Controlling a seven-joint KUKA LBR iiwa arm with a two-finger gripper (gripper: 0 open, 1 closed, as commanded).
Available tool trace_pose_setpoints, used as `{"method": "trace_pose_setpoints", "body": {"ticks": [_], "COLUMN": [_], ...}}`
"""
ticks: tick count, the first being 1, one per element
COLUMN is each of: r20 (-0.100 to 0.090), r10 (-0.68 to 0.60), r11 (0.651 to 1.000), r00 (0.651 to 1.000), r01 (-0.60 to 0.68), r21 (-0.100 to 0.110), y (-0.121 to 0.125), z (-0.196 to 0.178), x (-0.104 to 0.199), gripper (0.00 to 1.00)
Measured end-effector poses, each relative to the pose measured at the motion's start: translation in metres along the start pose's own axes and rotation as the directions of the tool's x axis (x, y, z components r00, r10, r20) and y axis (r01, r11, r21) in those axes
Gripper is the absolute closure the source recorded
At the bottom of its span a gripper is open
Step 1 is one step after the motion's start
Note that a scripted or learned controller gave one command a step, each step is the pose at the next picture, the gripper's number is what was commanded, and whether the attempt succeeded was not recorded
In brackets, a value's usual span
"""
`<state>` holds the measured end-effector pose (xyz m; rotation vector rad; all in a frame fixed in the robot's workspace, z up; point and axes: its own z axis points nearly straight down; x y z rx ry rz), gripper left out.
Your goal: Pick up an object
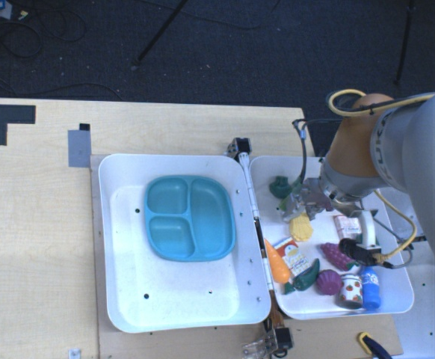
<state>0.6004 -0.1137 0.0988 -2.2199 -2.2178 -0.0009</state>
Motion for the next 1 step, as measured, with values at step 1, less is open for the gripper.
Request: {"method": "trace_pose_setpoints", "body": {"ticks": [1], "r20": [0.003], "r10": [-0.002], "r11": [1.000], "r00": [1.000], "r01": [0.002], "r21": [0.001], "y": [-0.0173], "z": [-0.1073], "x": [0.0721], "gripper": [1.00]}}
